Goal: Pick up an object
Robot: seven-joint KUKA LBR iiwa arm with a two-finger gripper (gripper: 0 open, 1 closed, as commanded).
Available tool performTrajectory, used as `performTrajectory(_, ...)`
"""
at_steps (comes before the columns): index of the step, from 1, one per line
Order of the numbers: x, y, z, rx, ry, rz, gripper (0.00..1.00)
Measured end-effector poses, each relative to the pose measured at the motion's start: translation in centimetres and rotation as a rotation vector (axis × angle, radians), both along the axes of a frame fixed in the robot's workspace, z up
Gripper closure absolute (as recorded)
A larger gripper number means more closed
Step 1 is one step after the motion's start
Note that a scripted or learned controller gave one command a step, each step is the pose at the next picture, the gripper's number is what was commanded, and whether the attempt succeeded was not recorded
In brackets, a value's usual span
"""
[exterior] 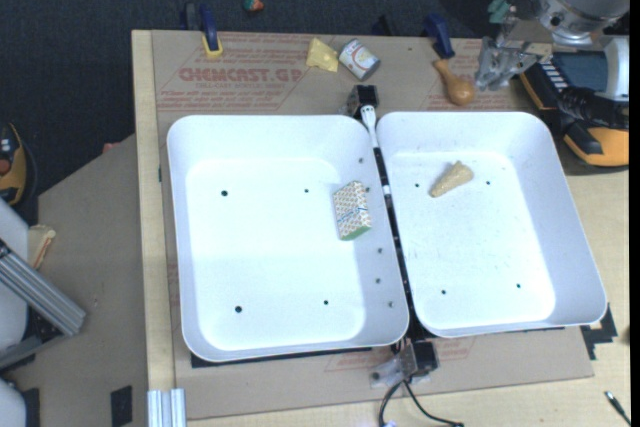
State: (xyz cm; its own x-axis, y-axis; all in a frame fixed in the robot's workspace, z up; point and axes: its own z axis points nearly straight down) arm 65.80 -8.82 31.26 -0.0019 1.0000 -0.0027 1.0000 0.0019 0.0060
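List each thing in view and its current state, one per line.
Patterned block: lying in the left bin, near its right wall, ungrasped.
Tan wedge: lying in the right bin, ungrasped.
Pincer: raised beyond the right bin's far corner, holding nothing visible.
Yellow piece: on the board behind the bins.

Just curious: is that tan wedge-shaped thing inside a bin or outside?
Inside: the tan wedge lies on the right bin floor.

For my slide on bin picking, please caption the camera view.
Gripper hovers beyond the right bin holding a tan wedge; patterned block in the left bin.
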Motion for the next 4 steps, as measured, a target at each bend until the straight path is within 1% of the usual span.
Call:
performTrajectory(1, -8.1, -3.4, 1.9, 0.004, 0.010, -0.006, 1.00)
performTrajectory(2, -13.1, -7.2, 1.0, 0.003, 0.010, -0.008, 1.00)
performTrajectory(3, -15.6, -14.0, 6.8, -0.005, -0.003, -0.009, 1.00)
performTrajectory(4, -16.8, -10.2, 23.3, -0.005, -0.016, 0.002, 1.00)
